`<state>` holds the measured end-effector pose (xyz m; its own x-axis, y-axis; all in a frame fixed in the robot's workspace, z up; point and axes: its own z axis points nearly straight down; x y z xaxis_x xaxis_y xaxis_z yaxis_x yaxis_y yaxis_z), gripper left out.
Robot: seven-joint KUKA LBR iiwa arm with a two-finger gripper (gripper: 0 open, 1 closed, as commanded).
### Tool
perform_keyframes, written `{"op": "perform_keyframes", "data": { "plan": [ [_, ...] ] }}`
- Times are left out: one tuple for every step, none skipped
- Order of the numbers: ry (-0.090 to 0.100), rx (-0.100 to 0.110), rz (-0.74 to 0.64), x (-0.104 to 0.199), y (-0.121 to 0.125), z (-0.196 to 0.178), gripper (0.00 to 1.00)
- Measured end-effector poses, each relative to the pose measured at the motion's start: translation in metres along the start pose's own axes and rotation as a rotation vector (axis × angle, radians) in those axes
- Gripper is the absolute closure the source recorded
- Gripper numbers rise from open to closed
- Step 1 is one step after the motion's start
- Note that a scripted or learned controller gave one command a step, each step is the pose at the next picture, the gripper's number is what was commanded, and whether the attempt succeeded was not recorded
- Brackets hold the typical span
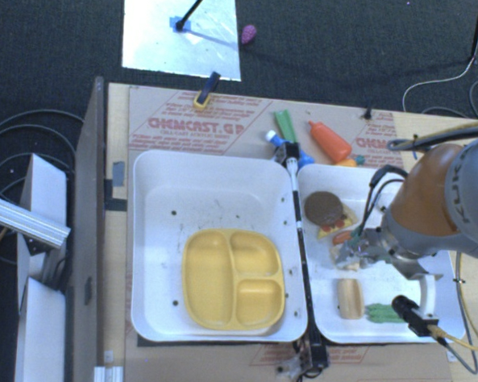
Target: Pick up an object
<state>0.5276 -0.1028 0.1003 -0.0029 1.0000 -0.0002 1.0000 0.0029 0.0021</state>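
End effector (350,253) is low in the right bin (441,324), among small items beside the brown disc (323,206); grip state cannot be told. Tan block (349,298) lies just below, likely candidates.

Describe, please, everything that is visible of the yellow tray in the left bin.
The yellow tray is a rounded-corner rectangle that looks like smooth plastic. It has three compartments: one long one on its left side and two smaller ones on its right, all holding nothing. It lies flat, right way up, on the floor of the left bin, in the near half, slightly turned against the bin's walls. Small dark specks dot the bin floor around it. The gripper is apart from it, in the right bin.
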Motion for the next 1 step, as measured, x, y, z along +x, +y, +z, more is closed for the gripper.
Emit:
{"op": "perform_keyframes", "data": {
  "plan": [
    [0.003,-0.009,-0.012,0.1026,0.0219,-0.0893,1.00]
  ]
}}
